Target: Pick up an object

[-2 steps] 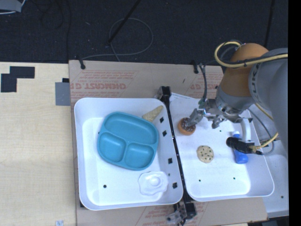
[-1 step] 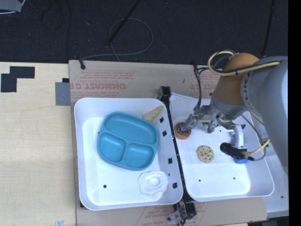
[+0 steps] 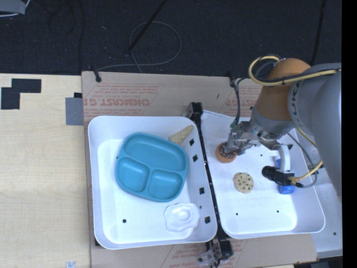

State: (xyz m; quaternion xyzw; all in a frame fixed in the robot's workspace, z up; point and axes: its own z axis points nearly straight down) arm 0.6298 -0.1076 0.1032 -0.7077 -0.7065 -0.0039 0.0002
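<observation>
gripper [image 3: 230,148] down over small round brown donut-like toy [image 3: 226,154] in right bin [image 3: 279,222], finger state unclear; toy probably light, rigid, grip across its rim

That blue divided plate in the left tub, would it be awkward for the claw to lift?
Probably. The blue plate looks stiff and light, likely plastic, so it shouldn't flop. It is wide with a low rim, lying nearly flat in the left bin, so a narrow pinch might slip or tip it.

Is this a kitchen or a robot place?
Probably a robot lab, not a kitchen. A robot arm reaches over two white bins on a bench, cables trail nearby, and the food, like the cookie, looks like toys.
</observation>
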